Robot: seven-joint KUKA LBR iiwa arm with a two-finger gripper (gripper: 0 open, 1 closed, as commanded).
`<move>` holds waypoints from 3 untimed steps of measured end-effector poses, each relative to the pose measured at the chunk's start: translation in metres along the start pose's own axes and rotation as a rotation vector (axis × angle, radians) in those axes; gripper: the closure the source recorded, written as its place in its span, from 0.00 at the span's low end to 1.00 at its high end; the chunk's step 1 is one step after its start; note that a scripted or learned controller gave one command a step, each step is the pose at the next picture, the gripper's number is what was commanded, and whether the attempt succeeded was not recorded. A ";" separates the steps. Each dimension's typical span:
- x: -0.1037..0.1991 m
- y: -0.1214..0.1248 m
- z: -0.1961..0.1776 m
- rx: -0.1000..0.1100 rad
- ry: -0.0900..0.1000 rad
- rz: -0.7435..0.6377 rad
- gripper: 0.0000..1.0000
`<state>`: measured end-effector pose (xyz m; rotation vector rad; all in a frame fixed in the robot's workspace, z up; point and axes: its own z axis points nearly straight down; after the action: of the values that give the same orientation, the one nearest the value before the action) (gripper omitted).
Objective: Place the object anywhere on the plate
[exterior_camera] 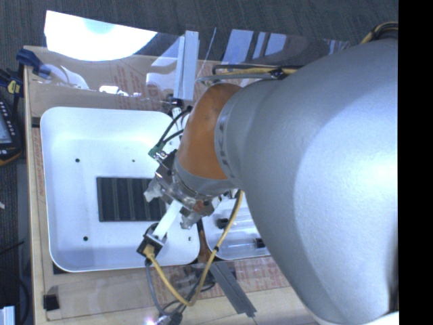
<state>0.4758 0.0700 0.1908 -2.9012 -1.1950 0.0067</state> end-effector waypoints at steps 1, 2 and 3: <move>0.058 -0.041 -0.025 -0.003 0.002 0.315 1.00; 0.075 -0.001 -0.061 -0.004 0.002 0.337 1.00; 0.117 0.035 -0.034 -0.001 -0.001 0.026 1.00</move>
<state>0.5839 0.1277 0.2244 -2.9175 -1.1577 0.0075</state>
